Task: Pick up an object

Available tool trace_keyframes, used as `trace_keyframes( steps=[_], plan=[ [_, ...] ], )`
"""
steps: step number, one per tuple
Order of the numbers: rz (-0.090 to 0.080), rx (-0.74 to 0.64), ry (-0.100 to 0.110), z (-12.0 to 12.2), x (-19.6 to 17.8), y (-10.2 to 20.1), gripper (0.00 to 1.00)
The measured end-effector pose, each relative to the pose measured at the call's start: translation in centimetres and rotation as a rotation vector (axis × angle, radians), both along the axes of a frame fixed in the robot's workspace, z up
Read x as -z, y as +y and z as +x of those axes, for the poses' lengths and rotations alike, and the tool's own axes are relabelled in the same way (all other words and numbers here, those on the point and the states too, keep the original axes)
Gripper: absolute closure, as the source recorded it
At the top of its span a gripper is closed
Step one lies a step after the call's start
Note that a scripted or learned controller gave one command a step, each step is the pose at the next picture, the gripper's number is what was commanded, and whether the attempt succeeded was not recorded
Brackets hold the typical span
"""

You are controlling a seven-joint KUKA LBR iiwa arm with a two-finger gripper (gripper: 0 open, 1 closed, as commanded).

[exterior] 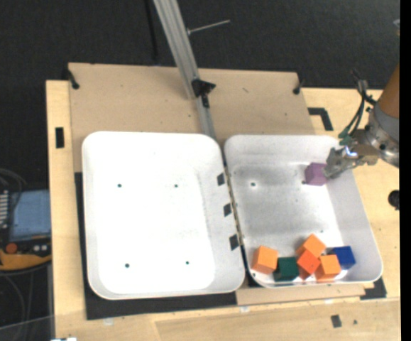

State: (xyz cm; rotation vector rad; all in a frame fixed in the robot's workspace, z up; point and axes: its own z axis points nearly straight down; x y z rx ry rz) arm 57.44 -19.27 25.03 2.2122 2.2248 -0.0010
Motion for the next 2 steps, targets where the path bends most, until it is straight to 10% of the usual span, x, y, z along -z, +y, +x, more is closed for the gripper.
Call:
trace_keyframes(
  steps=[2],
  plan=[
    [0.003, 0.0, 0.002, 0.5, 2.1, 10.5, 1.0]
  ],
)
